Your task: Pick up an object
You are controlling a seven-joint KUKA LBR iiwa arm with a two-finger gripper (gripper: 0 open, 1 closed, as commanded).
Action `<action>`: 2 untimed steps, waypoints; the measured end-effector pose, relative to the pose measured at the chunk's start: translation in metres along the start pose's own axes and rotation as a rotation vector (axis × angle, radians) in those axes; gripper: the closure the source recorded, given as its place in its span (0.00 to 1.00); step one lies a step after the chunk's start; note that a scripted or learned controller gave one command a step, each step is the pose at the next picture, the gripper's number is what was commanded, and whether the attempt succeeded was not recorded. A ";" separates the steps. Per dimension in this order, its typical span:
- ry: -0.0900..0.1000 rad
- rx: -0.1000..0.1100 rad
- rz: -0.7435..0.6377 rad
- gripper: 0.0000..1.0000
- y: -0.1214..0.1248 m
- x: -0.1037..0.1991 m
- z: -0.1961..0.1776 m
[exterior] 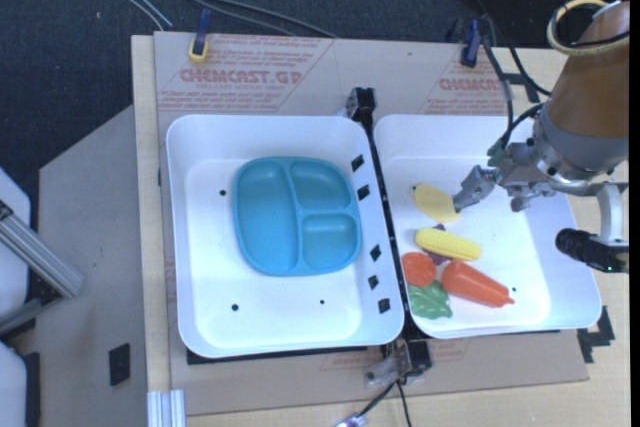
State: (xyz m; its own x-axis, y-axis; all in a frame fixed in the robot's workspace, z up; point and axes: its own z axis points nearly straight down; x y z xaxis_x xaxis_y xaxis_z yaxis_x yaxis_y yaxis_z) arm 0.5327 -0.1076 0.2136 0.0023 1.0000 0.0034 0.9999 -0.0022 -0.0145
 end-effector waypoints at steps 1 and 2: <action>-0.002 -0.013 -0.003 0.00 0.003 0.000 -0.006; -0.001 -0.008 -0.001 0.00 0.008 -0.006 0.041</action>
State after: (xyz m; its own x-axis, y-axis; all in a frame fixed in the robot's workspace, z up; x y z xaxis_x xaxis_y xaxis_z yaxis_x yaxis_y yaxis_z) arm 0.5406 -0.1140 0.1722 0.0009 1.0000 0.0022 1.0000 -0.0009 -0.0063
